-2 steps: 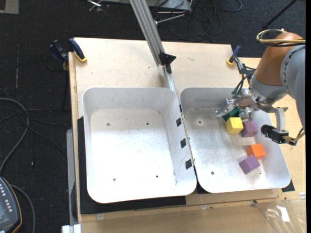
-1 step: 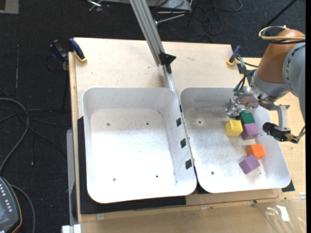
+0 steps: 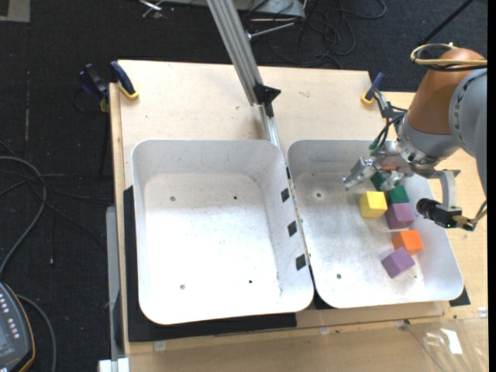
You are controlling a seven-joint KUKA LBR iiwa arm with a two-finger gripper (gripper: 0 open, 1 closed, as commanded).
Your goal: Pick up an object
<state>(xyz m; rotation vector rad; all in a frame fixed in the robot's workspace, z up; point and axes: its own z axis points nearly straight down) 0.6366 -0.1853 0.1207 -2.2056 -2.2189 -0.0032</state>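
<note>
Gripper (image 3: 370, 170): low in right bin (image 3: 325, 285), finger state indeterminate | Yellow block (image 3: 373, 203): just beside gripper | Green block (image 3: 397, 193), two purple blocks (image 3: 400, 215) (image 3: 397, 263), orange block (image 3: 408, 241): clustered nearby

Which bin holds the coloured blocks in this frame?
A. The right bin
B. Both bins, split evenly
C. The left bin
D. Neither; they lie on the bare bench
A. The yellow block, green block, orange block and two purple blocks all sit in the right bin, clustered toward its right side, with the end effector hovering at the yellow and green ones.
</note>
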